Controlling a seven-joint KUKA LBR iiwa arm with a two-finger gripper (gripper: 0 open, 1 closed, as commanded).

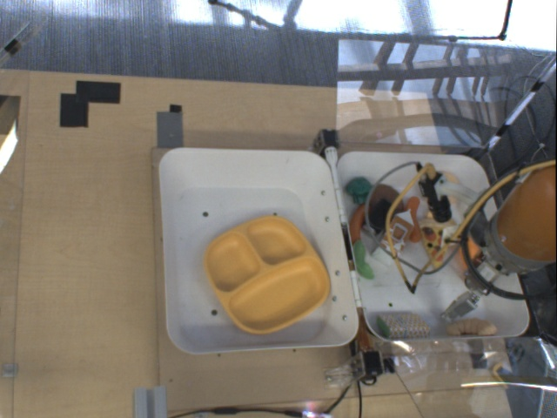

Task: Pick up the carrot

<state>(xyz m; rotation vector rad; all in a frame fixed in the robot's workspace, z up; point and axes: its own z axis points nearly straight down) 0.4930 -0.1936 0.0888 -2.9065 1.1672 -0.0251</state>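
A pale wooden worktop [87,259] carries two white bins. In the right bin [505,325], the end effector [396,232] hangs low beside the carrot [358,225] at its left edge; grip state unclear, so pickup looks unfinished.

No legible text, label, brand, number or sign appears anywhere in the camera view. The bench [87,233] carries black rectangular patches [89,101] near its far left corner, but these are plain blocks without characters. The yellow divided plate [266,273] and the two white bins [187,233] bear no printing. Small objects in the right bin [500,320] are too small and blurred to show any marking.
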